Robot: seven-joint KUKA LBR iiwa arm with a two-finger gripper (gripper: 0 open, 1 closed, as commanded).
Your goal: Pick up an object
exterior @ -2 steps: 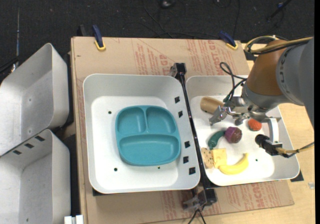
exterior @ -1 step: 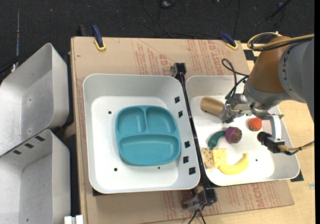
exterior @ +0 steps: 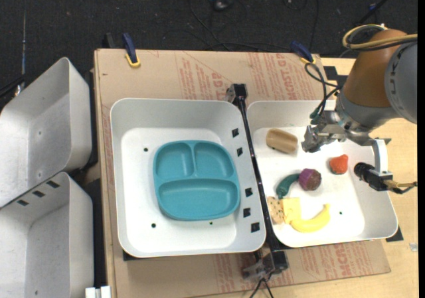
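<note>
The gripper (exterior: 317,137) hangs over the upper part of the right bin (exterior: 378,223), and the nearest thing to it is the tan bread roll (exterior: 282,141), lying just to its left in the view, close beside it but apart. The roll's long axis runs roughly left to right across the view, pointing toward the gripper, so a grasp would likely need a short shift leftward and a descent. Whether the fingers are apart or together cannot be told from this slanted view; nothing shows between them.

Other candidates lie lower in the same bin: a small red-orange rounded piece (exterior: 339,164) to the gripper's lower right, a dark purple, rounded fruit (exterior: 309,179) below it, touching a curved dark green piece (exterior: 287,184), then a yellow banana (exterior: 311,221), bent upward at its ends, beside a pale speckled cracker (exterior: 274,210). All look like smooth toy food of plastic.

The left bin (exterior: 126,157) holds a teal plate (exterior: 196,180) with 3 compartments, matte and rounded at the corners. Both bins sit on a cardboard-covered table (exterior: 199,68)
</note>
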